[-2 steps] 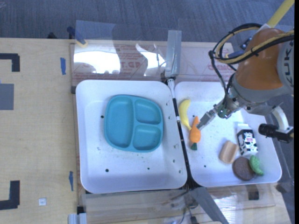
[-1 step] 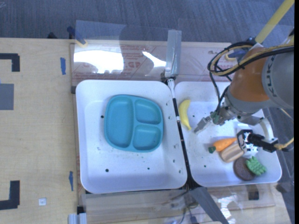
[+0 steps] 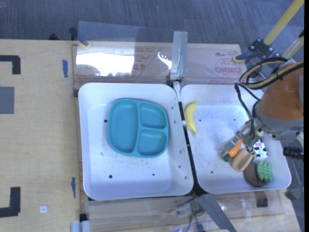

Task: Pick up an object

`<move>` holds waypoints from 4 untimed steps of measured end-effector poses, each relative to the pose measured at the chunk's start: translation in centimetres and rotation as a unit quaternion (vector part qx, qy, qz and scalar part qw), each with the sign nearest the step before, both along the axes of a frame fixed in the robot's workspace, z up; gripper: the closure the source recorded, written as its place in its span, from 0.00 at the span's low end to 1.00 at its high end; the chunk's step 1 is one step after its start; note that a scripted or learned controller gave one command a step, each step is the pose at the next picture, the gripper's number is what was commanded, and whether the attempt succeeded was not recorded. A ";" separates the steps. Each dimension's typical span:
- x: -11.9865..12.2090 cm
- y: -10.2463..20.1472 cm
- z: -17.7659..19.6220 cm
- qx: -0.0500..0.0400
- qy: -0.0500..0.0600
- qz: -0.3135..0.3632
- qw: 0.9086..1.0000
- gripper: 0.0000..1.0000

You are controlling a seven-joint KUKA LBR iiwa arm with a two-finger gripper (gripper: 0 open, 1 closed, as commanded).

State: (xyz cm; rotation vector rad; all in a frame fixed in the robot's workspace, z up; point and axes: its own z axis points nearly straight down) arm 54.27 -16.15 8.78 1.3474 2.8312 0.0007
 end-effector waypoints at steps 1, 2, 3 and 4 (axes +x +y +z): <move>0.4 0.1 1.2 0.000 -0.005 0.000 1.000 1.00; 3.6 7.9 9.8 0.002 0.000 -0.180 0.984 1.00; 3.5 7.8 9.7 0.002 0.002 -0.181 0.983 0.00; 0.8 0.7 2.7 0.001 0.004 -0.207 0.978 0.00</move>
